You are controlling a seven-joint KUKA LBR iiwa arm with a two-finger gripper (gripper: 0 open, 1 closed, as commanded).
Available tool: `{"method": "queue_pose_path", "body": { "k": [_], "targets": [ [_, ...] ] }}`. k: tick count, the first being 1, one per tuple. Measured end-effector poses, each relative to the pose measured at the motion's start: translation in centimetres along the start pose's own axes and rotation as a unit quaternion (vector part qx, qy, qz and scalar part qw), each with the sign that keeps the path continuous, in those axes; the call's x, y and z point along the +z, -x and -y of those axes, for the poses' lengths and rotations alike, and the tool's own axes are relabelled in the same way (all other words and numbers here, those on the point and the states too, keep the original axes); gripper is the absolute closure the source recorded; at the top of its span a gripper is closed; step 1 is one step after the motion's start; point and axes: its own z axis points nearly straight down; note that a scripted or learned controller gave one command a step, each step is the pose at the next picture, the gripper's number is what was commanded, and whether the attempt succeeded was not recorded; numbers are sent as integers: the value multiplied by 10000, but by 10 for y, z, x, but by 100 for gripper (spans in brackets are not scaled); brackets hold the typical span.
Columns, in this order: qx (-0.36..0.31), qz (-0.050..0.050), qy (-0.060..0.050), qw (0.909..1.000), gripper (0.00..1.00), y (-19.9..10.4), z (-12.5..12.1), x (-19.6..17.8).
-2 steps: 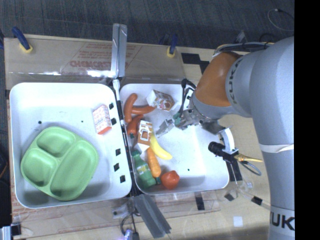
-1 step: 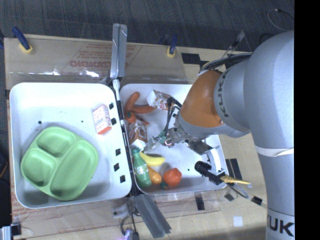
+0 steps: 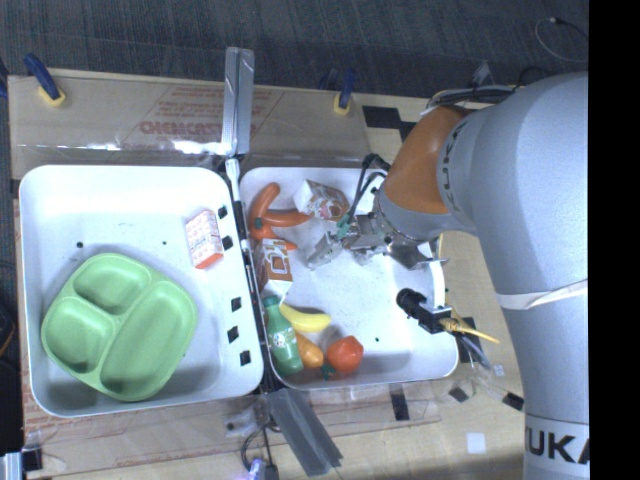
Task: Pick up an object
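Dark flooring lies behind a pale bench (image 3: 90, 108) that carries two shallow white bins side by side. A green divided plate (image 3: 118, 323) fills the near left corner of the left bin (image 3: 110, 218), and a small orange and white box (image 3: 203, 238) lies close to that bin's right edge.

Everything else sits in the right bin (image 3: 375, 313). Two orange-red sausages (image 3: 264, 203) are in its far left corner, with a crumpled packet (image 3: 325, 203) beside them at the far edge. A brown and white packet (image 3: 277, 261) lies along the left edge. In the near left corner a green bottle (image 3: 280, 338) lies against the left wall, a banana (image 3: 305, 318) just beside it, a small orange piece (image 3: 310, 353) below the banana, and a red tomato (image 3: 344, 353) next to that by the near edge.

The grey arm (image 3: 520, 198) reaches in over the right edge, and the gripper (image 3: 330, 246) is low over the middle of the right bin, near the crumpled packet and the sausages. Whether it is spread or closed cannot be told, and nothing is seen held in it
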Motion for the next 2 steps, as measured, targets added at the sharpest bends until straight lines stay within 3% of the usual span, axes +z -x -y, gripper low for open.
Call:
{"method": "queue_pose_path", "body": {
  "k": [1,2],
  "targets": [
    [-134,-4,-1,9999,0,4,-55,0],
    [-177,0,-1,9998,100,2,-56,-10]
  ]
}}
